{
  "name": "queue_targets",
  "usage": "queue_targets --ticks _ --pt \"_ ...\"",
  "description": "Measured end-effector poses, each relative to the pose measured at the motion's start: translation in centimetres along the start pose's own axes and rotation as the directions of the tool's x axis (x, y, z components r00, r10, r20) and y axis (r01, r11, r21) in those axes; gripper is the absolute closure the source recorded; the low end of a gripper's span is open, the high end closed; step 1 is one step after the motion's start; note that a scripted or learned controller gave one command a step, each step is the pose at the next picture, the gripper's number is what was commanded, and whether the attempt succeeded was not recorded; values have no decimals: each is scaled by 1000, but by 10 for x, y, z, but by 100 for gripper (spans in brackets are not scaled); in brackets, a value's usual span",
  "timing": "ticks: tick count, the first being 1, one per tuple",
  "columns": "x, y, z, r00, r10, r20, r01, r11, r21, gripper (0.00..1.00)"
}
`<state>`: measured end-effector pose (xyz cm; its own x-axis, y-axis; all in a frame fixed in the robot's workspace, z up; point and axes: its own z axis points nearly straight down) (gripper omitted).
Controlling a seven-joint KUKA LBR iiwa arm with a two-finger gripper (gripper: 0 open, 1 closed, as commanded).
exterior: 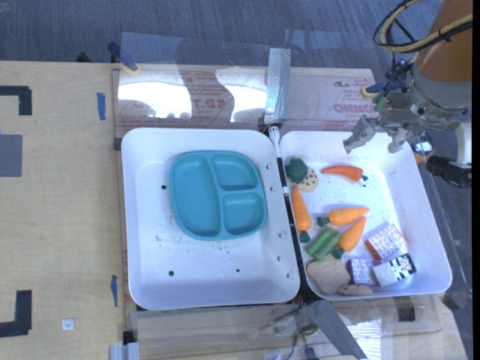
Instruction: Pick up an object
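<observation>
My gripper (pixel 377 137) hangs above the far edge of the right bin (pixel 427 201), its two fingers spread open with nothing between them. Below it in that bin lie a red-orange chili pepper (pixel 345 172), a green broccoli piece (pixel 295 169) beside a small cookie (pixel 310 178), three orange carrots (pixel 301 208) (pixel 347 215) (pixel 352 234), a green vegetable (pixel 324 242), a tan bread slice (pixel 328 275), a red and white box (pixel 385 241) and small cartons (pixel 382 270). The chili is the item nearest the gripper, just down and left of it.
The left bin (pixel 150 261) holds a teal divided plate (pixel 218 194). A clear plastic panel and a metal bar (pixel 277 81) stand behind the bins. The wooden bench (pixel 52 201) extends to the left. The arm's cables (pixel 412 21) loop at the upper right.
</observation>
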<state>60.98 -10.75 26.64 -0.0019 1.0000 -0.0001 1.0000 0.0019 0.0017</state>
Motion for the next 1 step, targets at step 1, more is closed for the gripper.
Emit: queue_targets --ticks 1 --pt "-5 -94 116 1000 -4 -2 4 1000 12 0"
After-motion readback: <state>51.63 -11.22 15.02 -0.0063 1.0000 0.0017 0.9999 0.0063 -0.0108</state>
